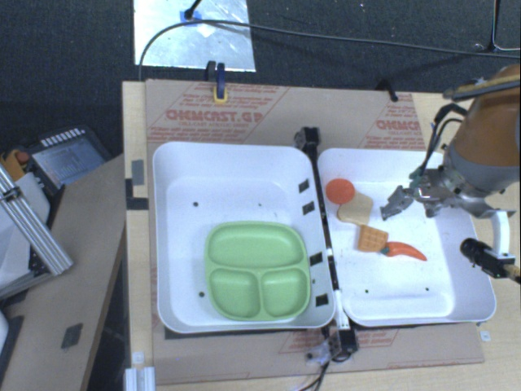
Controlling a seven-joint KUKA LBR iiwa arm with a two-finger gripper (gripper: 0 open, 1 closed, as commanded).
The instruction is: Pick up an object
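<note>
In the right bin (468, 300) lie a red-orange ball (340, 191), a beige bread slice (356, 211), a tan waffle square (372, 239) and an orange carrot (404, 252). They cluster in the bin's left half, the waffle touching the carrot's stem end. My gripper (407, 208) hangs over the middle of this bin, right of the bread slice and above the carrot. Its fingers (391, 204) are spread open with nothing between them.
A green divided plate (256, 270) sits in the left bin (183, 169). A black clip strip (319, 218) runs between the bins. A yellow clamp (219, 84) and cables lie at the bench's back edge.
</note>
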